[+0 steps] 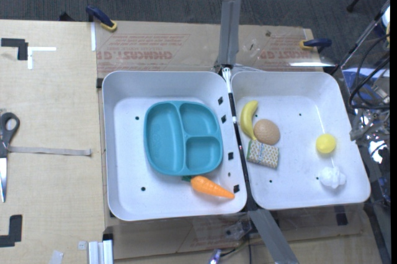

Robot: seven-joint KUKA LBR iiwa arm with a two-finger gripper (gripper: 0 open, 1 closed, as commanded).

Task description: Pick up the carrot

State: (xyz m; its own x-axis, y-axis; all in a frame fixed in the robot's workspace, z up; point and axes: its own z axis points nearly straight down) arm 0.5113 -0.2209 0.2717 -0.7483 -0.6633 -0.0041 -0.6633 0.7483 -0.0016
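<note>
- Gripper state: cannot be told from this view; nothing is seen grasping the carrot (pixel 212 188).
- Cables (pixel 370 95): a dark tangle at the right edge, beside the right bin (pixel 298 109).
- Right bin contents: a yellow ball (pixel 325 144) and a white lump (pixel 332 178) toward the right; a banana (pixel 248 118), a brown egg-shaped item (pixel 267 131) and a speckled block (pixel 263 154) clustered against the left wall.
- Left bin (pixel 118 151): holds a teal divided plate (pixel 183 137) near its middle.
- Carrot: lies flat on the left bin's floor, at the near right corner, its thick end touching or just beside the plate's near rim, its tip pointing right.
- Worktop (pixel 49 89): scissors (pixel 6 132) lie at the far left, well apart from both bins.
- Progress, as judged: the pick has not begun; approach, grasp and lift all remain.
</note>
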